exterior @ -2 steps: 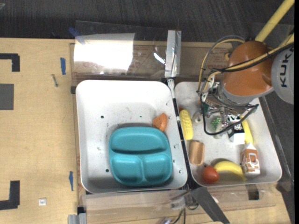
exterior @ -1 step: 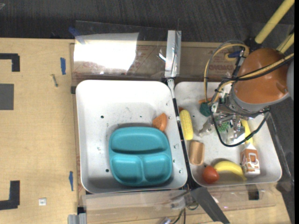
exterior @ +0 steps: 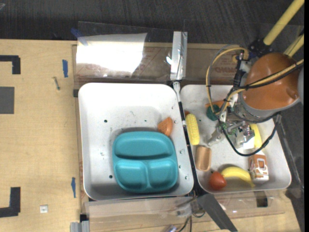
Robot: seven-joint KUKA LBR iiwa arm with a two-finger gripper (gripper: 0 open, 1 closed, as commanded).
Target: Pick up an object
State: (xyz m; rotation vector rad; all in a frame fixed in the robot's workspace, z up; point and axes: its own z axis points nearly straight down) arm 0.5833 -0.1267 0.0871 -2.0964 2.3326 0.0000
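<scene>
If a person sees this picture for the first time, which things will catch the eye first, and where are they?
The big teal divided tray stands out first; it fills the lower half of the left bin. Next comes the arm's orange band at the upper right, above the gripper, which hangs over the right bin. In that bin lie bright toy foods: a corn cob, a banana and a tomato.

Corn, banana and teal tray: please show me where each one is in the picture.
corn (exterior: 192, 128), camera view, middle of the cob
banana (exterior: 236, 173), camera view, middle of its curve
teal tray (exterior: 144, 159), camera view, ridge between its compartments
</scene>
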